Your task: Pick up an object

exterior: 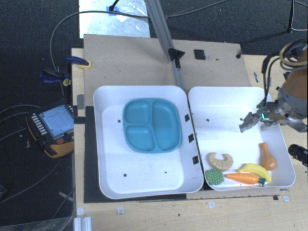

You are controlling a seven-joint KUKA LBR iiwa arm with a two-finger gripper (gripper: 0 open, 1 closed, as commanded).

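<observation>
1 claw (248, 122), fingers too blurred to read.

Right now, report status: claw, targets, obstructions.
Claw over the right bin, nothing between its fingers. Croissant, broccoli, carrot, banana, drumstick clustered at the bin's near edge. Path to them unobstructed.
</observation>
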